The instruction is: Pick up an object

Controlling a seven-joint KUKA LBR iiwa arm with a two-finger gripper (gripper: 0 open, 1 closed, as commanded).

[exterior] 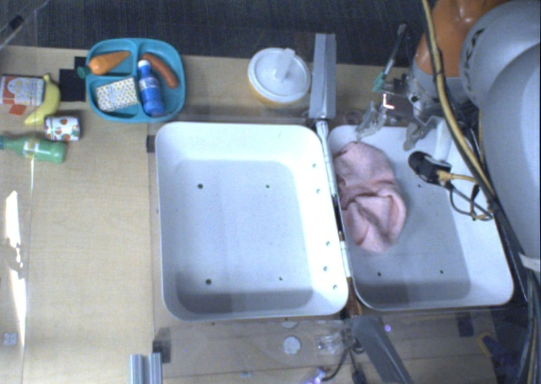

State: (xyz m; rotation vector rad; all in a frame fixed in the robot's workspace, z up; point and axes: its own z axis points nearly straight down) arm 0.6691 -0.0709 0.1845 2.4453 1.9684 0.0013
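The bench is pale wood and carries everything here. The largest thing on it is the left white bin, a shallow tray with rounded corners which sits in the middle of the bench. Just beside it, touching along one side, is the right white bin, nearer the right edge of the bench.

The grey arm with its orange band comes in at the far right corner of the bench, with yellow and black cables hanging along it. The gripper is at the far edge of the right bin, above the bin's far rim; its two fingers stand apart, in a rather wide opening, and nothing is between them.

The pink cloth lies crumpled in the right bin, against the bin's left wall, close to the gripper but apart from it.

Near the far left corner of the bench there is a blue divided plate with toy food in its compartments. A white round lid or container with a yellow rim stands at the far edge of the bench, behind the left bin. Along the left edge of the bench lie some small things: a yellow banana, a small can and a green bottle on its side.
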